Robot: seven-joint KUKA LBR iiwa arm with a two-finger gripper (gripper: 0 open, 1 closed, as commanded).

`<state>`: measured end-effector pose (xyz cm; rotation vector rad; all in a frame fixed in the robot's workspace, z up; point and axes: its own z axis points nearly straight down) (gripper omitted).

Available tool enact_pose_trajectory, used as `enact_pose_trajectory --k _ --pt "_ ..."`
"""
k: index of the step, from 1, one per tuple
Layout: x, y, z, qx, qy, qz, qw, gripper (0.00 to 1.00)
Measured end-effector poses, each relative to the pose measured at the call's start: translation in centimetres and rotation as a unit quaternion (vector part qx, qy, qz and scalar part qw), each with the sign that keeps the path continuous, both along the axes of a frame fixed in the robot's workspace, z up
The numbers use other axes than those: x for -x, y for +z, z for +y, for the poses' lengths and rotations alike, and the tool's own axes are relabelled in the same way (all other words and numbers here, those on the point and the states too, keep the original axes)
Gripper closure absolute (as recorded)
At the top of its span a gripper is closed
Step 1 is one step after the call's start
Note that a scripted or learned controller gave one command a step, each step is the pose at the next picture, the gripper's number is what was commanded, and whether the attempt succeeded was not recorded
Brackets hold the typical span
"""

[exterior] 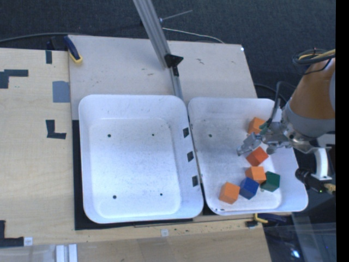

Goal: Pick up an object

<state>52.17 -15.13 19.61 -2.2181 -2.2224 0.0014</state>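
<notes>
**Bench stock: two bins, six blocks, one arm at work**

Counter (32,162), pale wood-look board with grey tape marks, fronts the view along its lower edge.

Left bin (131,105): shallow white tray, rounded corners, speckled matte floor with four small dark dots.

Slanted aluminium rail (152,23): ribbed extrusion ending in a black clamp at the seam between the bins.

Right bin (218,113): same moulding, same speckle. Holds all the blocks, clustered toward its right side:
- orange block (229,192), low and leftmost, a plain cube;
- blue block (249,188), touching it;
- orange block (255,173), just above the blue;
- red-orange block (257,156), tilted, directly beneath the metal fingertips;
- orange block (254,125), uppermost, partly hidden by the wrist;
- green block (270,180), dark, rightmost.

Gripper (250,145): grey metal, reaching in from the right; whether the fingers are parted or closed cannot be told, and no block shows between them.

Handling note: the red-orange block looks the likeliest target. Being tilted, it should be straddled squarely across two flat faces; smooth hard cubes slip out of corner grips. Keep clear of the neighbouring orange block below.
</notes>
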Motion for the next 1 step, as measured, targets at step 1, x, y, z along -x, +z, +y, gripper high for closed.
enact_pose_trajectory --k 1 --pt "-1.92 2.63 -1.12 0.0009 0.0 -0.002 1.0 0.0"
